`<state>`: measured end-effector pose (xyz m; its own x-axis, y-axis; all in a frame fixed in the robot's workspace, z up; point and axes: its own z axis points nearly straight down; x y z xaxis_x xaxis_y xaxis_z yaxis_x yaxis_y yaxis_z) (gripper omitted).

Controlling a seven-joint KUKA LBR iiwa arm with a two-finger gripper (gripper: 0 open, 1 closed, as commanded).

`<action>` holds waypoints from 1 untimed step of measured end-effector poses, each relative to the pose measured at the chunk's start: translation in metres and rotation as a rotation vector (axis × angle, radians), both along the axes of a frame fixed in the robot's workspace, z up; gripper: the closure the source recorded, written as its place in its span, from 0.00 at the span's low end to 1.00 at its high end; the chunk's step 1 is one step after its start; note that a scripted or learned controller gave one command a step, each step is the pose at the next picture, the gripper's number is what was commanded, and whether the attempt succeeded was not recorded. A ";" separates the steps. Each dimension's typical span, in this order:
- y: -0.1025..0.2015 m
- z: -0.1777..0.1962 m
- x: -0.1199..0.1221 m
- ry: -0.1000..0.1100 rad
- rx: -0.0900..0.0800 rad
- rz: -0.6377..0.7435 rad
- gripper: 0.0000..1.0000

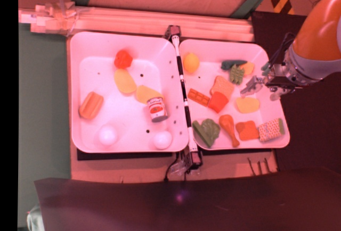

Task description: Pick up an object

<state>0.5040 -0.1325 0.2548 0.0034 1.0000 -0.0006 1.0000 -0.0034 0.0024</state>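
Observation:
My gripper (262, 90) hangs over the right side of the right bin (261, 53), open, with nothing between its fingers. Just below it lies a yellow chip-shaped piece (247, 105). To its left are an orange wedge (222, 86) and a red block (217, 102). Up and left of it lie a small green and yellow vegetable (240, 71) and a dark green piece (233, 64). Toward the bin's front lie a speckled green block (272, 129), an orange piece (246, 130), a drumstick (228, 128) and a lettuce leaf (206, 132).
The right bin also holds a lemon (191, 62) and a brown waffle bar (198, 97). In the left bin (96, 43) lie a red pepper (123, 58), two yellow pieces (124, 81), a soup can (157, 109), an orange roll (91, 105) and two white balls (107, 134).

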 end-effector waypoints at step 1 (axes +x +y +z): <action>0.000 0.000 0.000 0.000 0.000 0.000 0.00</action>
<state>0.5040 -0.1325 0.2548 0.0034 1.0000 -0.0006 1.0000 -0.0034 0.0025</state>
